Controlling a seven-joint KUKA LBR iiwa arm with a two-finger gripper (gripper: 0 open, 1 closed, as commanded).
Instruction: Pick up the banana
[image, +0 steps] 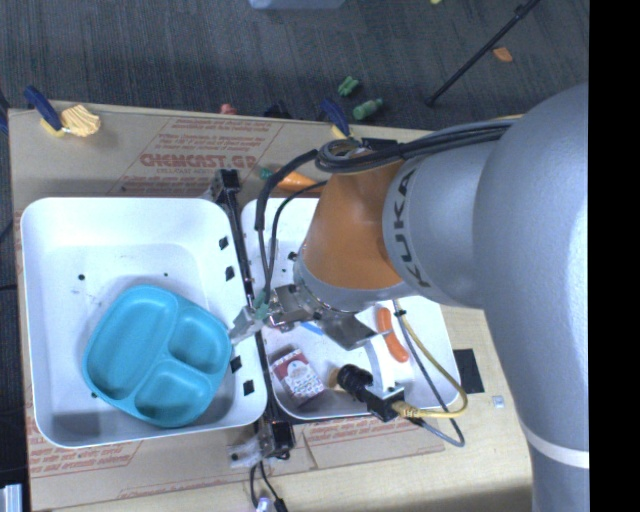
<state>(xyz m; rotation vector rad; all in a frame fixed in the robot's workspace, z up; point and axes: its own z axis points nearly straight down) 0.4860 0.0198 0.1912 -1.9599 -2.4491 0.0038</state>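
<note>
Looming closest to the lens, the grey arm (520, 230) is reaching in from the right and covering most of the right bin (428, 325), with its orange band (350, 225) sitting above the wrist. Below that band, the gripper (262, 316) is hanging low over the divide where the two bins meet, just beside the right wall of the left bin (60, 250). Whether it is spread or pressed together cannot be told from this angle.

An orange-yellow sliver (292, 182) is peeking out at the far edge of the right bin, behind the black cables (262, 215) and mostly hidden by the arm. It may be the banana, though too little is showing to be sure, and it is lying well apart from the gripper.

In the near part of the right bin, a small red-and-white packet (298, 376) is resting, and an orange carrot-like piece (392, 336) is lying to its right. A blue divided plate (157, 355) is sitting in the left bin.
</note>
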